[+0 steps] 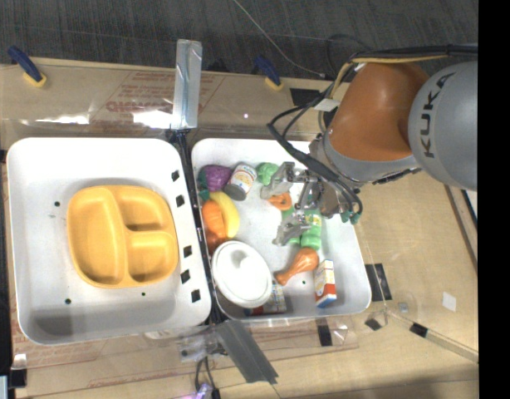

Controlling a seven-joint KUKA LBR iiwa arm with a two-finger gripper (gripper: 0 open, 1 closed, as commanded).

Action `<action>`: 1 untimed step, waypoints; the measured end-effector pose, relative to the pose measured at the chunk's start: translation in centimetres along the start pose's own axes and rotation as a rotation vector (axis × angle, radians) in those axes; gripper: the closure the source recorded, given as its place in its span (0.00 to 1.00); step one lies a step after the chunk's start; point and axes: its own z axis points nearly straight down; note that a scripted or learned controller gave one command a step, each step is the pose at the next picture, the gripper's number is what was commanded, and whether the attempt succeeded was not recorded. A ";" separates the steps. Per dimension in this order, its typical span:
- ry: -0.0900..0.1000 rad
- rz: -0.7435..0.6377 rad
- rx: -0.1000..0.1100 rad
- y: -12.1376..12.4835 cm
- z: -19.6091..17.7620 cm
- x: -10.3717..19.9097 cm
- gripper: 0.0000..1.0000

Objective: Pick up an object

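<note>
Right bin, near edge: white bowl, smooth and rounded, likely slippery. Beside it a small carton, stiff, and a toy drumstick, light hard plastic; its narrow shank looks the best hold. Gripper hangs over the green pieces mid-bin; finger state cannot be told. Farther: purple toy, small can. Left bin: glossy yellow divided tray.

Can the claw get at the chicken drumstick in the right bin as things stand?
Probably yes. The drumstick lies uncovered on the bin floor just below the claw, with the white bowl and small carton close beside it.
</note>
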 end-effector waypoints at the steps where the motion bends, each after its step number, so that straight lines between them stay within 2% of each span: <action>1: -0.004 0.042 0.000 -8.1 11.0 0.2 0.00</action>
